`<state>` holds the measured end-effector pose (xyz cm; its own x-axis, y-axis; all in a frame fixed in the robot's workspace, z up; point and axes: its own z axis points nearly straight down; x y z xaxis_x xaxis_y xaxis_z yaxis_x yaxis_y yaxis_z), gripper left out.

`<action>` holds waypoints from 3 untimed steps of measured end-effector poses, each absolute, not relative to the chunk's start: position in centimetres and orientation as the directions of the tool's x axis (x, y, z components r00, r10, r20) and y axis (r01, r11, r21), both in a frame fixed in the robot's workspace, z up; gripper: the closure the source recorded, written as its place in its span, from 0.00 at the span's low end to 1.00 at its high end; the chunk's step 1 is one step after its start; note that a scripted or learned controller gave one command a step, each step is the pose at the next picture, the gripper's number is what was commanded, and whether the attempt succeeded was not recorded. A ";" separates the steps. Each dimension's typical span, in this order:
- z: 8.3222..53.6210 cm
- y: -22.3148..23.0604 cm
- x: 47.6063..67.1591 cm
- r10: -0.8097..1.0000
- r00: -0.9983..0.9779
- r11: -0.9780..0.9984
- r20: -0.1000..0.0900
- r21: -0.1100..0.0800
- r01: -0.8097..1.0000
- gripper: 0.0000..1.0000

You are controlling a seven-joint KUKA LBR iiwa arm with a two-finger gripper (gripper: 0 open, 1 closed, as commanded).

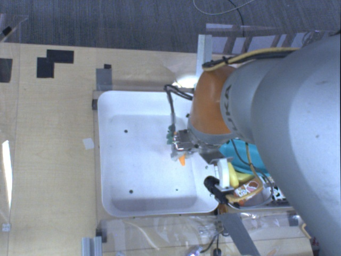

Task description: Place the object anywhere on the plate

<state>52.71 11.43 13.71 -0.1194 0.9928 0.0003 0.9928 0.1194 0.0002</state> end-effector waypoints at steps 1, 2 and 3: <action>9.0 17.5 54.2 0.975 -0.221 0.221 0.001 0.013 0.975 1.00; 9.1 17.4 53.5 0.907 -0.420 0.420 -0.003 0.018 0.907 1.00; 12.3 22.8 51.5 0.886 -0.463 0.463 0.000 0.003 0.886 1.00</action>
<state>51.50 22.84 12.28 -0.4632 0.8863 0.0001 0.8863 0.4632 0.0031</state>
